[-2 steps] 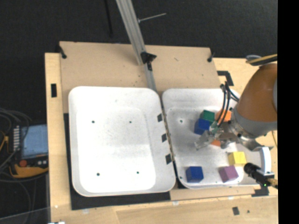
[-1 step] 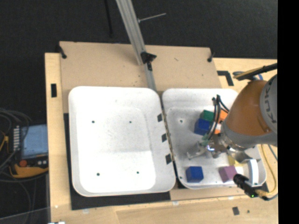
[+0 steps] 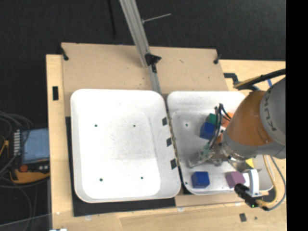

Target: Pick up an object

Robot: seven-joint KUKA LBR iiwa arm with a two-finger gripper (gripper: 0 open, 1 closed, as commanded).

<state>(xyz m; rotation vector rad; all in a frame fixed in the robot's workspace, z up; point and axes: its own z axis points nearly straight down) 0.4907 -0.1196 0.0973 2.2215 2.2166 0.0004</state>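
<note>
Your claw (image 3: 196, 161) hangs low in the right bin (image 3: 185, 105), just above a blue block (image 3: 200, 179); whether it's spread, you cannot tell. The arm (image 3: 250, 126) hides part of another blue block (image 3: 208, 130) and a purple block (image 3: 234, 179).

Partial letters "KU" on grey arm (image 3: 275, 110).
</note>
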